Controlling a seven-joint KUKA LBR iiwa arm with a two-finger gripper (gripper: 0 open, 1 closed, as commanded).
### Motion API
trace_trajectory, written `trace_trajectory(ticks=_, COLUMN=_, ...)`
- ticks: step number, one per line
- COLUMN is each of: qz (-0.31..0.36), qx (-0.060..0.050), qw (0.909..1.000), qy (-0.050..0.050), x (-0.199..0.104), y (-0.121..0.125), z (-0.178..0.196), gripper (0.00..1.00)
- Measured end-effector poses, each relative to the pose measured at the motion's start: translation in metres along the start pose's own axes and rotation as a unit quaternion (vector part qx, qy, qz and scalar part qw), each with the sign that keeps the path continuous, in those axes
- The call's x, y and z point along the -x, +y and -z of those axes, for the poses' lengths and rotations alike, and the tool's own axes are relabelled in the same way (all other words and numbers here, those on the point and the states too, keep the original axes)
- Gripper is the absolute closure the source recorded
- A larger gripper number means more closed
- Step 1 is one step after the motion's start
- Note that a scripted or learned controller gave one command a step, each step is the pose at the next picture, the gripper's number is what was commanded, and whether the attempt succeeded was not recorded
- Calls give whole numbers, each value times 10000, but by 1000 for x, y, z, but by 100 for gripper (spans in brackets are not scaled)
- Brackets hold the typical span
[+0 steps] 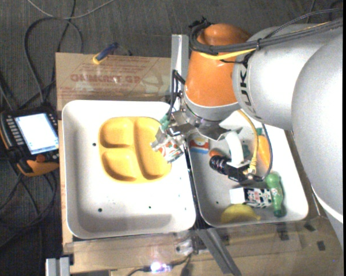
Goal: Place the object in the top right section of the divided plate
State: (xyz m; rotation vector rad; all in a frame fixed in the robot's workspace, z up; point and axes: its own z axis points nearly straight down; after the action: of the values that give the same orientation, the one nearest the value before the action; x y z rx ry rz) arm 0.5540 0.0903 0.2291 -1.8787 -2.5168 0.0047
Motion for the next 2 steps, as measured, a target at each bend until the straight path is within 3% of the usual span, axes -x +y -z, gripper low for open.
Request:
trace_trajectory(ticks=1, qz=11, qx=-16, qw=10000, qy=10, x=-1, y=0, z=8, gripper=100)
trace_trajectory(ticks=2, qz=-44, qx=-12, qw=10000, qy=2, x=-47, y=17, z=-17, gripper=100)
